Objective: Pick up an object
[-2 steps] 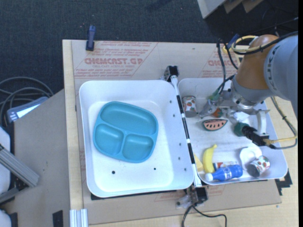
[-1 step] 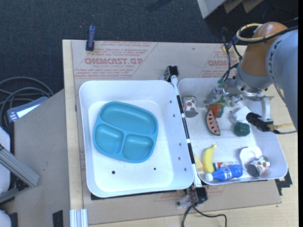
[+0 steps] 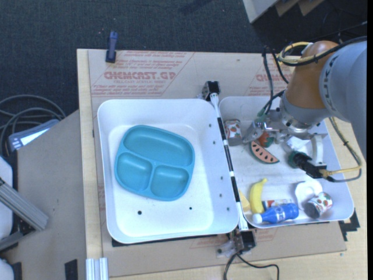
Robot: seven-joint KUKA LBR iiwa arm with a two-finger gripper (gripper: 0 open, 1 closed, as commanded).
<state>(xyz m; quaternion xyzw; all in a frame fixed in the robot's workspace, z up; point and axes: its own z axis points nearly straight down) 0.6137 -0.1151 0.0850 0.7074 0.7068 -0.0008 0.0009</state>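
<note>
My gripper (image 3: 265, 132) is low in the right bin (image 3: 344, 197), near its far left part. It hangs just above a watermelon slice (image 3: 263, 154), and something small and red shows right under it. A small red and white pack (image 3: 233, 130) lies to its left against the bin wall. Nearer the front lie a yellow banana (image 3: 257, 193), a blue bottle (image 3: 281, 213) and a patterned white cup (image 3: 319, 203). The arm's wrist hides the bin's far right part.
The left bin (image 3: 111, 121) holds a blue divided plate (image 3: 154, 162). A black clip (image 3: 211, 88) sits at the far end of the wall between the bins. A yellow cable (image 3: 344, 169) trails from the wrist over the right bin's edge.
</note>
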